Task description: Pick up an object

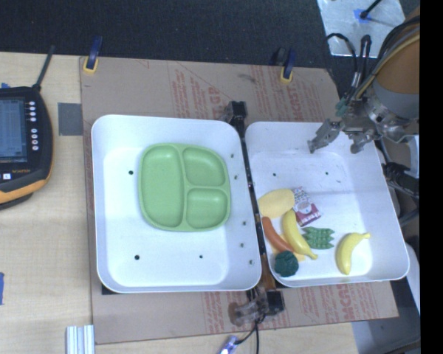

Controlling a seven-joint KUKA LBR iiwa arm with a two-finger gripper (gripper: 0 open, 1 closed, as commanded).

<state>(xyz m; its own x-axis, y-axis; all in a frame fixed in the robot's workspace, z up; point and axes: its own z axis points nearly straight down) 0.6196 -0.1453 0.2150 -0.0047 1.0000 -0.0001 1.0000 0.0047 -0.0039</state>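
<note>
1. Camera view: the gripper (338, 140) hangs at upper right over the right bin (369, 175), fingers spread wide, holding nothing.
2. Toy food lies lower in that bin: a banana (297, 234), a second banana (350, 250), broccoli (285, 263).
3. A green plate (184, 187) sits in the left bin (118, 234).

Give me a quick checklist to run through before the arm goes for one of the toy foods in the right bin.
1. Gripper empty: ok, nothing sits between its fingers.
2. Gripper open: ok, the fingers look spread.
3. Gripper above the targets: not ok, it hangs over the far part of the right bin, while the food lies toward the near edge.
4. An isolated target: ok, the small banana lies apart from the rest.
5. Cluster graspable: not ok, the large banana, carrot, broccoli, pea pod and red-and-white packet touch or overlap.
6. Left bin's green divided plate out of the way: ok.
</note>
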